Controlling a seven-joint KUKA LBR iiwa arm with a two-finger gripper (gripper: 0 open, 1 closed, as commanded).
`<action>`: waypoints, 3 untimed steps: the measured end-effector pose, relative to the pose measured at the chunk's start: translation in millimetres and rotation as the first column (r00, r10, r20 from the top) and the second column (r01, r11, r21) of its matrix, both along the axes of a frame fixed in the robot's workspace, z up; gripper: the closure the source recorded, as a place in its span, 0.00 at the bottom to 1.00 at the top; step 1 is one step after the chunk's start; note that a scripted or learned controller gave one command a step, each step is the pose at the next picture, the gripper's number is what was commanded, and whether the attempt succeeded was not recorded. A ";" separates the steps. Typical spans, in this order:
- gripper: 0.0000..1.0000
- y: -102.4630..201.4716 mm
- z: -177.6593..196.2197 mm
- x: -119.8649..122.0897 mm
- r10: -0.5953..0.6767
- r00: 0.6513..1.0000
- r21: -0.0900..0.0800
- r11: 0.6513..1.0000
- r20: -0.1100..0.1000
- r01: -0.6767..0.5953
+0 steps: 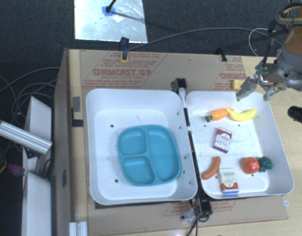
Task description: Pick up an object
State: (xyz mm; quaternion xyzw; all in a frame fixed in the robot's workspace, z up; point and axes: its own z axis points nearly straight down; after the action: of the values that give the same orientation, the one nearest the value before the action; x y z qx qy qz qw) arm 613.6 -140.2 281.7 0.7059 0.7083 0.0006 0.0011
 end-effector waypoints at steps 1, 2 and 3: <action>0.00 42.9 -96.0 -10.7 0.001 1.000 0.001 1.000 -0.004 -0.001; 0.00 16.5 -197.4 -25.8 -0.002 1.000 0.000 1.000 -0.001 0.002; 1.00 16.8 -186.7 -25.0 -0.001 1.000 0.001 1.000 0.001 0.001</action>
State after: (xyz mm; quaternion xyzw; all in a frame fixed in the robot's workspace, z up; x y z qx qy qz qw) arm 588.6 -123.4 95.1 0.7063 0.7079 0.0011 0.0012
